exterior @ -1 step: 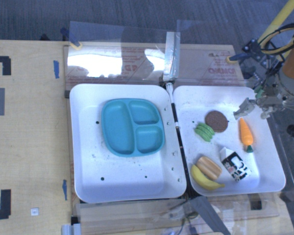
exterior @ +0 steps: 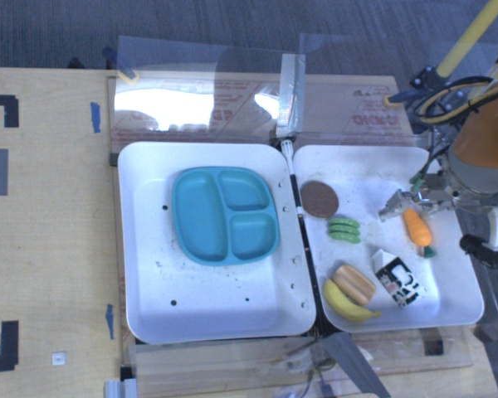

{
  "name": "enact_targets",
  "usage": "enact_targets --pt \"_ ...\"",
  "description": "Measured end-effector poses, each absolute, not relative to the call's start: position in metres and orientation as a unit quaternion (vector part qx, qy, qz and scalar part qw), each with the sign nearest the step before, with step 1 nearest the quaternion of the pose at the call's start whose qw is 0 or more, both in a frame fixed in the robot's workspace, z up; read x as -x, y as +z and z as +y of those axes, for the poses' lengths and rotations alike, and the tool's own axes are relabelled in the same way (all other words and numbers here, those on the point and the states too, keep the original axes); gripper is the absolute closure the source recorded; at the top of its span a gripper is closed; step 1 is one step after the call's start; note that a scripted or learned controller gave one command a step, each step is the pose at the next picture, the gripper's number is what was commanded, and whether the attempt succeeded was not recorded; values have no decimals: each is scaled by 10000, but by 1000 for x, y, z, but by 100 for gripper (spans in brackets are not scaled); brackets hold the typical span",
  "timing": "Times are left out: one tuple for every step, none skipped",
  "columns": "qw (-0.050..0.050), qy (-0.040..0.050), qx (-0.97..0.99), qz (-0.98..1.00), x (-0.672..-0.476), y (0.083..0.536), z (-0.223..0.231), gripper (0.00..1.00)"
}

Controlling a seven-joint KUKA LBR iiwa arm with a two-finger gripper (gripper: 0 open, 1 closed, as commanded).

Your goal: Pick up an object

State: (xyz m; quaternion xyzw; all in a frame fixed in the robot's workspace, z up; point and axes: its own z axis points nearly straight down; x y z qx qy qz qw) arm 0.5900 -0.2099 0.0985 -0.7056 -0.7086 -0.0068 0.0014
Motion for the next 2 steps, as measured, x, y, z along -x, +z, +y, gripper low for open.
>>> enact_targets --pt "-14 -44 7053 -7089 -590 108 -212 100" --pt "-39 -40 7661 -6427 -593 229 -151 100"
